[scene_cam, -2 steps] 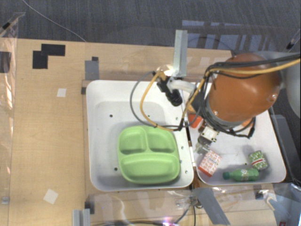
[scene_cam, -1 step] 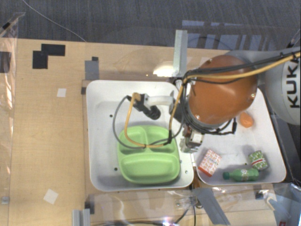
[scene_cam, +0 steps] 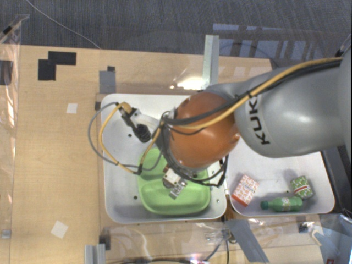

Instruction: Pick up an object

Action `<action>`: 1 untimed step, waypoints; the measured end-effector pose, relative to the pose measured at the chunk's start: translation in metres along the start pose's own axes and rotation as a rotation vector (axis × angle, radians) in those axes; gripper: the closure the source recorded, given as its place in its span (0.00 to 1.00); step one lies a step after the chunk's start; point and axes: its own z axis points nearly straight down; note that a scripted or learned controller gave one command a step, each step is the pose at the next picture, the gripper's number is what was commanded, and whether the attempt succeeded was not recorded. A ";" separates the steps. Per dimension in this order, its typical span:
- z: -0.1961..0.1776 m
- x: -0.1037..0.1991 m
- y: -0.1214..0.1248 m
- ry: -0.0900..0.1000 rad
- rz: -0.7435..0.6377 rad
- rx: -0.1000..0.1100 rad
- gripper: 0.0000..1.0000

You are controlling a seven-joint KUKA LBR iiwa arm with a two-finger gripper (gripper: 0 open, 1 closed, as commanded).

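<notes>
The green dish (scene_cam: 179,199), a shallow lime-coloured plastic piece, lies in the left bin (scene_cam: 113,164) toward its near edge, and it looks the likeliest target, since the gripper (scene_cam: 176,187) hangs right over it. Everything else is best placed from that dish. Just above it, a small metallic part of the tool shows at about the middle of the dish, either touching the plastic or barely off it; the slanted view does not settle which. Above that sits the orange band (scene_cam: 201,131) of the wrist, which hides most of the tool, and the grey arm (scene_cam: 297,111) runs off to the right. To the left of the dish, yellow and black cables (scene_cam: 107,139) loop out over the bin floor. To its right, past the shared wall, the right bin (scene_cam: 324,166) holds a red-and-white box (scene_cam: 245,190), a green bottle (scene_cam: 281,203) lying on its side and a small green can (scene_cam: 301,186), all well apart from the dish.

To do this step well, I judge the tool should come down over a rim of the dish rather than its flat middle, because a broad, shallow piece gives little to pinch there.

As for the jaws, I cannot tell whether they are spread or pressed together, and nothing can be seen held between them.
</notes>
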 end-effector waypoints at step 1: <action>-0.085 -0.041 -0.063 0.004 0.535 0.013 1.00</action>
